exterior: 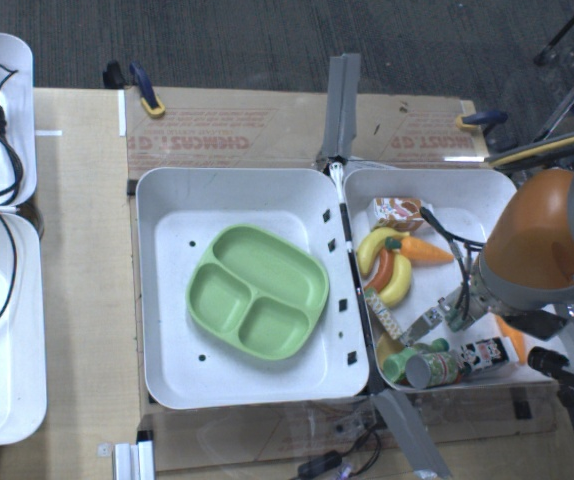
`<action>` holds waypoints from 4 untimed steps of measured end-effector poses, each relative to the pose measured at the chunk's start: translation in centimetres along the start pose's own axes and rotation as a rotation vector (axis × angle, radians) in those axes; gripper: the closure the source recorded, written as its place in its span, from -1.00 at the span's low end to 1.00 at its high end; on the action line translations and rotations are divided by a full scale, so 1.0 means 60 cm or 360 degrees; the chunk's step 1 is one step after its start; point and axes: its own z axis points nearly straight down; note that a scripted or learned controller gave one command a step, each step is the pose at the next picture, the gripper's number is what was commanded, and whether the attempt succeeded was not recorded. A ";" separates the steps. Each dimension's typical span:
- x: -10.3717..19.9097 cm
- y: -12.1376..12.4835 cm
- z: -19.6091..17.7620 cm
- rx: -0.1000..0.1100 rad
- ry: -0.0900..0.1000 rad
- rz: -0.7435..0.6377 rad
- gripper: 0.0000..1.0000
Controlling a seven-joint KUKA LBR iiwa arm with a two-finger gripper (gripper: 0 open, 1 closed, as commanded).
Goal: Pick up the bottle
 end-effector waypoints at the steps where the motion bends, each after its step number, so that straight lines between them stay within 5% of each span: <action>1: -0.001 0.013 -0.009 -0.0027 -0.0022 -0.0575 -1.00; 2: 0.012 0.023 -0.010 -0.0031 -0.0031 -0.0842 -1.00; 3: 0.010 -0.002 0.004 0.0012 0.0016 -0.0421 -1.00; 4: 0.008 0.000 -0.011 0.0010 0.0014 -0.0418 1.00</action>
